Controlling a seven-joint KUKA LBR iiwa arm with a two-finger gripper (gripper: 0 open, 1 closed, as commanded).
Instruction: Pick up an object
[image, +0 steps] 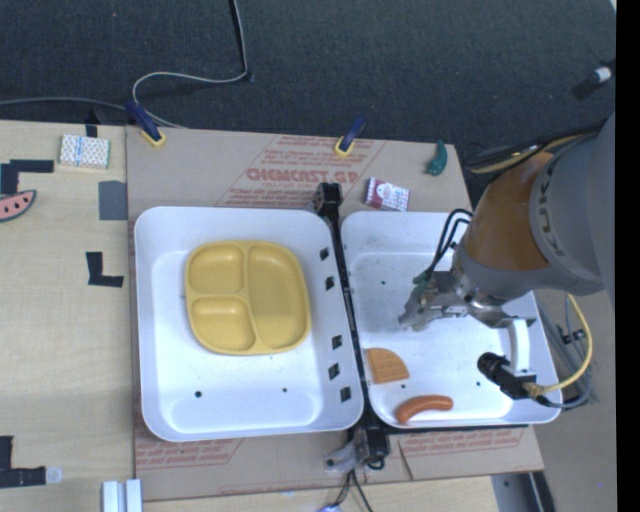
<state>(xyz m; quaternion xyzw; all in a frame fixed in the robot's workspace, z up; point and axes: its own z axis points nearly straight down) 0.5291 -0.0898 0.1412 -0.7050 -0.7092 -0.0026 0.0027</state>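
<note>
Though blurred, gripper (418, 312) seemingly empty-fingered.

Bench is covered with a brown cardboard sheet (290, 170) with red print, pinned by two yellow-and-blue clamps (146, 122) on its far edge. There's a small red-and-white packet (385, 194) just past the right bin, a green clip (437, 157) near the cardboard's corner, and a thin grey cable (190, 78) looping over the dark floor.

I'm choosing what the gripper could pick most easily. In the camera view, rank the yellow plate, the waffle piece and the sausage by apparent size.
1. Yellow plate, by far the largest.
2. Waffle piece and sausage look too alike to rank: the sausage is longer, the waffle wider.
</note>
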